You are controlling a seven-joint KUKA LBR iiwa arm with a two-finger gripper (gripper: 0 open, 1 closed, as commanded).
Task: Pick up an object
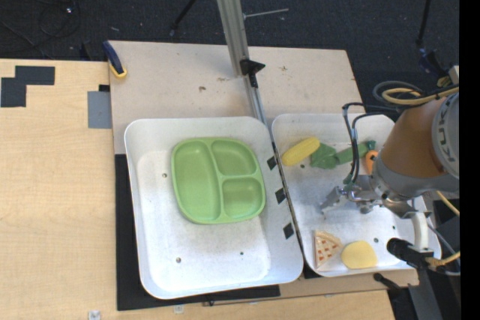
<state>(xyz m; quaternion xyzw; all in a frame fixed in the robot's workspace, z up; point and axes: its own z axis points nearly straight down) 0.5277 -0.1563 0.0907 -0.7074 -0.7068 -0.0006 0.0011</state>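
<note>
My gripper hangs over the middle of the right bin, its fingers open and pointing left with nothing between them. A yellow corn cob lies at the bin's back, with a green leafy toy beside it. An orange piece is partly hidden behind the wrist. In the front of the bin, below the gripper, lie a pizza slice and a round yellow piece. The gripper touches none of them.
The left bin holds a green divided plate. A ridge with black clips separates the two bins. A metal post rises behind them. The arm's orange band covers the right bin's right side.
</note>
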